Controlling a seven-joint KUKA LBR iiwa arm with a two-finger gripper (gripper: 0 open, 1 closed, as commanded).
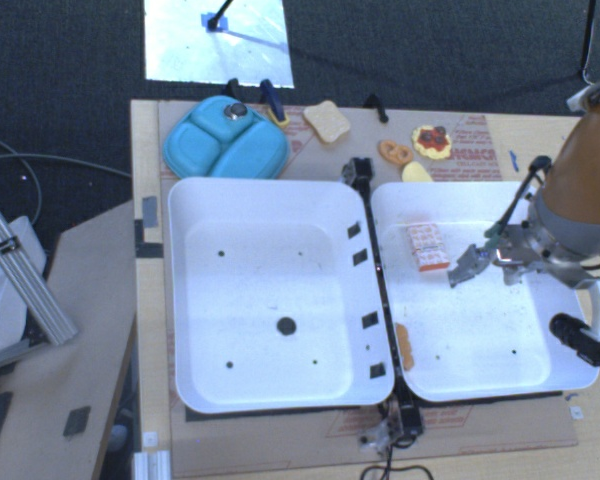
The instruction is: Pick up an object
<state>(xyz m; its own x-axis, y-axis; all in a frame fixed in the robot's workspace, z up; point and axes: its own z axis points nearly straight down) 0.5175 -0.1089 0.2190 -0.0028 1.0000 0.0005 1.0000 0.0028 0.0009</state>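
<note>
A small red and white box [427, 246] lies in the right bin [540, 373], near its back left. My gripper [469, 266] hangs over the same bin, just right of the box and slightly nearer the front, apart from it. The arm [590, 183] comes in from the right. A small orange piece [404, 346] rests against the right bin's left wall near the front. A dark round disc [286, 325] sits on the floor of the left bin [195, 268].
Behind the bins on the bench lie a blue divided plate [225, 140], a toast slice [327, 121], a pretzel [393, 152], a small tart [432, 141] and a yellow piece [416, 173]. A black divider [373, 268] with clips runs between the bins.
</note>
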